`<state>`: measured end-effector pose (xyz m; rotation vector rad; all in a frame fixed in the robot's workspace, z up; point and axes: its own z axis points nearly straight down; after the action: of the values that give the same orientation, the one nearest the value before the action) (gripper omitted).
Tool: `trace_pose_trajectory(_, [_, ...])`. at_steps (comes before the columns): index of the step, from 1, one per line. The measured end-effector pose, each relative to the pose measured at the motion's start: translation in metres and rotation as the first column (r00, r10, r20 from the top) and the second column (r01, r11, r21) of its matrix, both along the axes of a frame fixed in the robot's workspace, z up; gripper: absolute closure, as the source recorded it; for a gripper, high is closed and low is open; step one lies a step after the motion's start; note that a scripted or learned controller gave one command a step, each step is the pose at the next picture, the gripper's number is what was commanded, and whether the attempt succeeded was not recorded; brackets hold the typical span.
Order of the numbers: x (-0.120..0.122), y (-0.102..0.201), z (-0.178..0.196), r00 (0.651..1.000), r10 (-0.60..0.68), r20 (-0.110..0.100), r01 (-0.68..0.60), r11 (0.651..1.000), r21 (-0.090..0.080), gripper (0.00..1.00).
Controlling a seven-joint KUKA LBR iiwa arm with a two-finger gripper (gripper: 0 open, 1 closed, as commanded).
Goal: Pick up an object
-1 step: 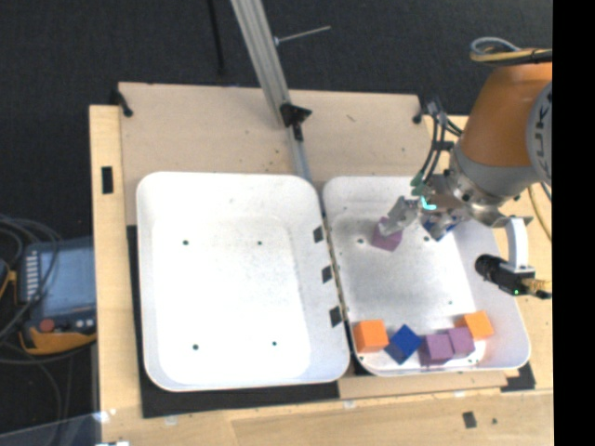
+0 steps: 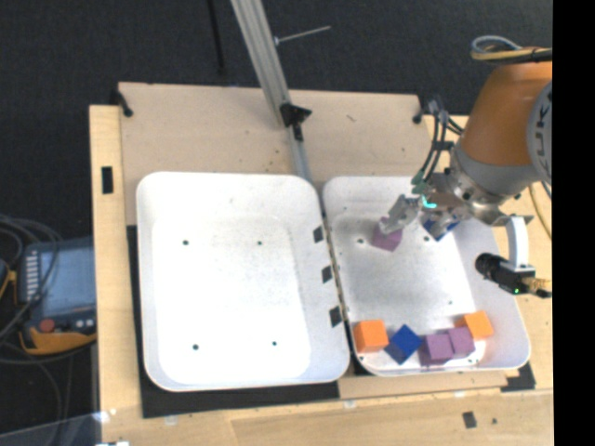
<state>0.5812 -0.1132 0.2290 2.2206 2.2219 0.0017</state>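
Observation:
My gripper reaches in from the right over the upper part of the right bin. A small purple block sits tilted at its fingertips, gripped between them, and its upper edge is hidden by the fingers. Along the bin's front edge lie an orange block, a blue block, two purple blocks and another orange block.
The left bin stands beside the right one, with a raised rim between them. A slanted metal post rises behind the bins. Something blue shows under the wrist; I cannot tell what it is.

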Motion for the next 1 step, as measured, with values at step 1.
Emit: trace_pose_trajectory(1, [0.0094, 0.0003, -0.0542, 1.000, -0.004, -0.005, 0.004, 1.000, -0.002, 0.00])
